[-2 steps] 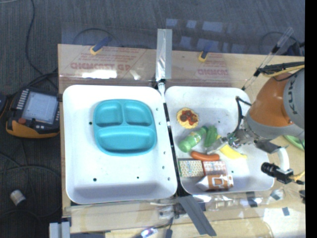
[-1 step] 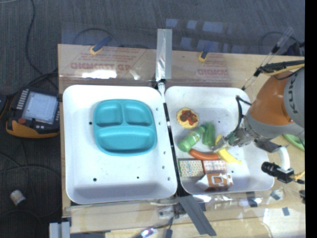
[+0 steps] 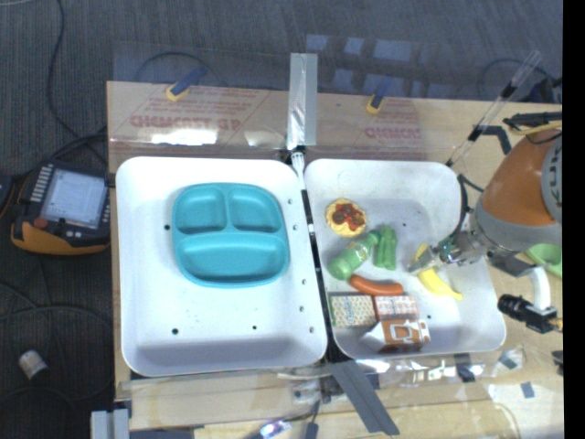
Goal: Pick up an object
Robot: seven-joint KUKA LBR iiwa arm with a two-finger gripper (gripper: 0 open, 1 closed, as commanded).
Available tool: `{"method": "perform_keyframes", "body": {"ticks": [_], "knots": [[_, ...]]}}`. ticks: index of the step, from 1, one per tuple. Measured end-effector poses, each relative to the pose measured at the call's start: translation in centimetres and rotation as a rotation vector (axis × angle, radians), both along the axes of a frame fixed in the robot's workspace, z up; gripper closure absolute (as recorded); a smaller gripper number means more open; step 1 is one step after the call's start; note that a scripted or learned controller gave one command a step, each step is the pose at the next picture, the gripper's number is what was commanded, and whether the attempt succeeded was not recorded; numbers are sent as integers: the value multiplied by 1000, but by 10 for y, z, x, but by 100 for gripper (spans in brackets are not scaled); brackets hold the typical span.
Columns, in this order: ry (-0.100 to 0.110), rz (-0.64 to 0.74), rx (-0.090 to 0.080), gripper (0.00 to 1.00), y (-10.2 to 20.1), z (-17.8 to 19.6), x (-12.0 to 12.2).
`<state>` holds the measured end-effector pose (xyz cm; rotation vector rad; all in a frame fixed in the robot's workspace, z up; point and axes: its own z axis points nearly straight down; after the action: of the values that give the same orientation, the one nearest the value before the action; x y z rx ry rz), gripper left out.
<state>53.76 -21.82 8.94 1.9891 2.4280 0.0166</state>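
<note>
Clutter packed into the right bin [image 3: 454,183], probably to offer the program many targets within one reach: round pizza-like toy [image 3: 346,216] near the back, two green vegetable pieces [image 3: 353,260] just in front of it, orange-red sausage [image 3: 376,285] lying crosswise below them, two small printed boxes [image 3: 378,316] side by side at the front wall. Left bin [image 3: 146,337] given over to a teal divided tray [image 3: 228,231], sitting flat and well apart from the toys, likely a drop-off spot rather than a target.

Gripper [image 3: 438,253] reaching in from the right on the grey arm [image 3: 516,199], set low inside the right bin, just beside and slightly behind a yellow banana [image 3: 441,284]. Cannot tell whether spread or pressed together: too small and too tangled with cables and glare to read. Nothing visibly pinched, so no claim of a hold.

Most likely target, judging by closeness: the banana. Short, curved, bright yellow, smooth and glossy like moulded plastic, lying flat on the white floor toward the bin's right half, a little apart from the sausage and the boxes. Probably chosen for that free space on either side. Curved, slick skin likely to slip out of a pinch unless taken across the narrow middle.
</note>
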Motion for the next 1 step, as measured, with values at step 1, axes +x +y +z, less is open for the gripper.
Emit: {"method": "perform_keyframes", "body": {"ticks": [1], "knots": [[3, 198, -15, 100, 4, 0, 26]]}}
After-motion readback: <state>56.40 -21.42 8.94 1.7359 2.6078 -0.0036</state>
